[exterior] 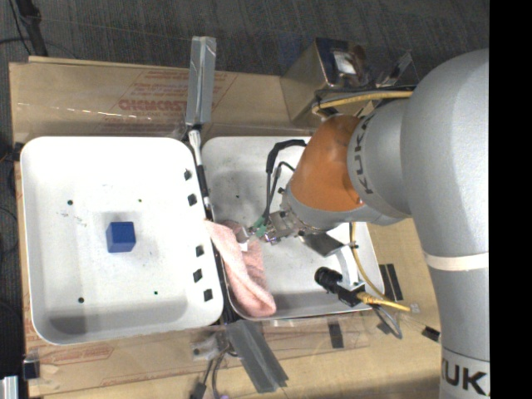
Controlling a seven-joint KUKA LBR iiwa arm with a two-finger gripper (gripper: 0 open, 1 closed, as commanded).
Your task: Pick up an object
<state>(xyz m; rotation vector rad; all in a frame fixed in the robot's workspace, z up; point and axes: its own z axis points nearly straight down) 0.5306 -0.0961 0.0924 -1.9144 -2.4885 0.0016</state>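
A: What is seen at the gripper point(253, 233)?

B: It is found low in the right bin point(249, 160), at about 9 o'clock from the orange band point(328, 173). Its tip is seen at the upper end of the pink cloth point(243, 268). How far it is open cannot be told, and no object is shown between its parts.

A: How is the cloth laid?

B: It is draped along the left wall of the right bin, with its long axis running from about 11 o'clock down to 5 o'clock. Its upper end is touched or just met by the gripper; which of the 2 cannot be told.

A: What else is present?

B: 1 blue cube point(121, 236) is seen in the left bin point(50, 160), well apart from the gripper, at about 9 o'clock from it.

A: Is any writing legible?

B: "KUKA" is partly read on the grey arm point(440, 140), beside the band and again at the lower right. Red print is seen on the cardboard sheet point(100, 98) at 12 o'clock from the left bin, but it cannot be read.
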